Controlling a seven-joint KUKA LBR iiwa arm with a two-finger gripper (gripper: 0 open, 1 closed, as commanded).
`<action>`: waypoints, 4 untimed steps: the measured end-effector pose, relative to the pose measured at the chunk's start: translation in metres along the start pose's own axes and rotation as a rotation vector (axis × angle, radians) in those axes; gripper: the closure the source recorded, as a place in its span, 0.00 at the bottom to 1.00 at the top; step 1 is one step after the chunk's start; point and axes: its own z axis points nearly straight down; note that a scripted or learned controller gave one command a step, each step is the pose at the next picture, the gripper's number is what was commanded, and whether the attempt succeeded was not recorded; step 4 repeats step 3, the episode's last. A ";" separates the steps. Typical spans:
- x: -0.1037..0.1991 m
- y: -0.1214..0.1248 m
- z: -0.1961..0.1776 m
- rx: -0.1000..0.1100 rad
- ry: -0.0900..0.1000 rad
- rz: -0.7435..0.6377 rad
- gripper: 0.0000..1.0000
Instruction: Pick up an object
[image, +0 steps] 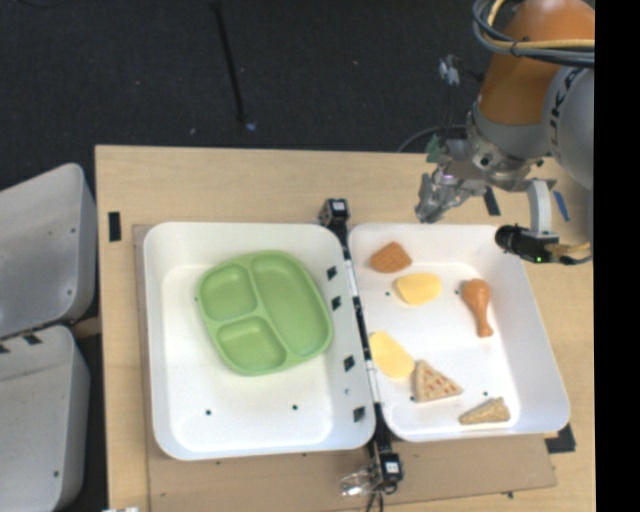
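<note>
The right bin (530, 330) holds several toy foods: an orange-brown piece (390, 258) at the back left, a pale yellow piece (418, 289), a drumstick (479, 304), a yellow piece (391, 355), a pizza-like wedge (434, 383) and a tan wedge (485, 411). My gripper (437, 200) hangs above the bench just behind the right bin's back edge, right of the orange-brown piece. Nothing shows between its fingers.
The left bin (170, 400) carries a green compartment plate (264, 311). A black clip (333, 211) sits at the back where the bins meet. Cables and a black fitting (525, 243) hang by the right bin's back right corner.
</note>
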 end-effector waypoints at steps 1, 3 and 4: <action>0.049 -0.014 -0.005 0.000 0.001 -0.001 1.00; 0.150 -0.054 0.017 0.001 0.001 -0.001 1.00; 0.150 -0.054 0.017 0.001 0.001 -0.001 1.00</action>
